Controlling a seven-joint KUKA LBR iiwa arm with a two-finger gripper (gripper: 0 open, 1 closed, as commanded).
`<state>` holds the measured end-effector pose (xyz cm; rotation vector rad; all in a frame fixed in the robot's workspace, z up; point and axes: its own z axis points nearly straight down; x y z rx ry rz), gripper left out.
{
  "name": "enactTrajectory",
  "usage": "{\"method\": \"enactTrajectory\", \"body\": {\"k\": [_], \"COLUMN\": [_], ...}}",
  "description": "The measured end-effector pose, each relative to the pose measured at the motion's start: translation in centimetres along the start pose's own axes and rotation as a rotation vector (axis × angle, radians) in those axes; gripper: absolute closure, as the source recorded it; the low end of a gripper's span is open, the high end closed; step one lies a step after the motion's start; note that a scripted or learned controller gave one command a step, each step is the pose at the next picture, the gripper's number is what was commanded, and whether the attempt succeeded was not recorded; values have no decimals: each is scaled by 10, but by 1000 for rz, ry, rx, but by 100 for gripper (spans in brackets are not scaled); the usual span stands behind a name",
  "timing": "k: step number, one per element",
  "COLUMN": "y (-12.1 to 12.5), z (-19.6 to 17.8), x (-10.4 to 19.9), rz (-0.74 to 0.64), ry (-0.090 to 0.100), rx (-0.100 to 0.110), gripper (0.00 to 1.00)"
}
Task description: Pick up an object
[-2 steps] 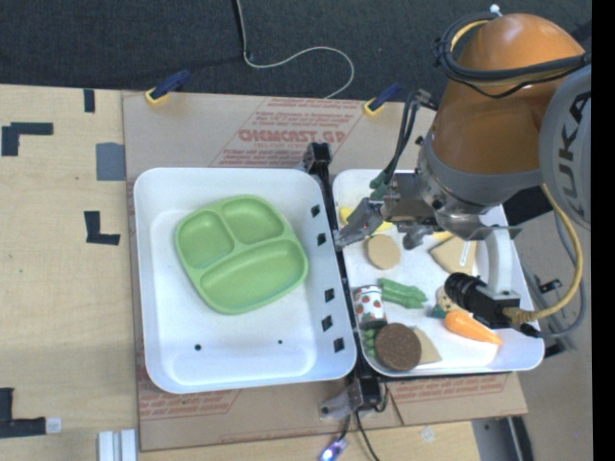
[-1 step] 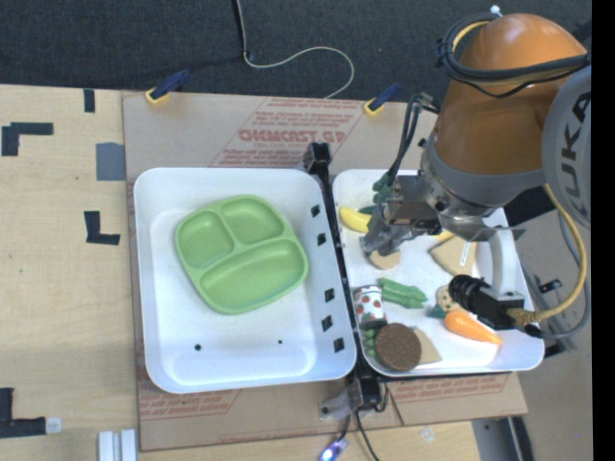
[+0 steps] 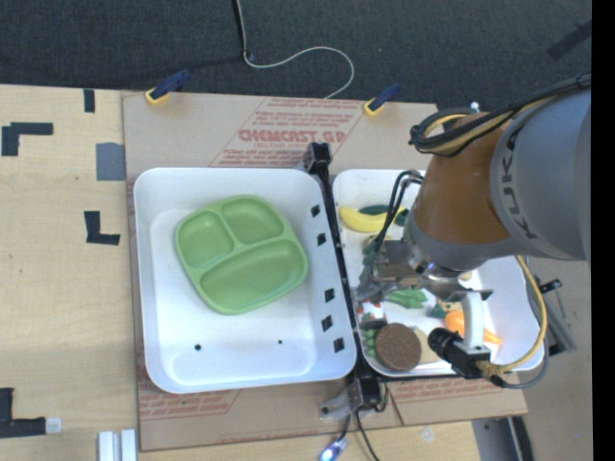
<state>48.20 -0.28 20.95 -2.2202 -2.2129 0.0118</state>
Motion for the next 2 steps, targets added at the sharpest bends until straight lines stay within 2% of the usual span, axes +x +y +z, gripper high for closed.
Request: {"method": "enactTrajectory", "body": {"k": [1,2], "y": [1,0], "z": [-92,-216], "x": [69,97], "rz": [-11,-10], "ry": [2,3], "rx": [-14,-21], "gripper": [100,100]}}
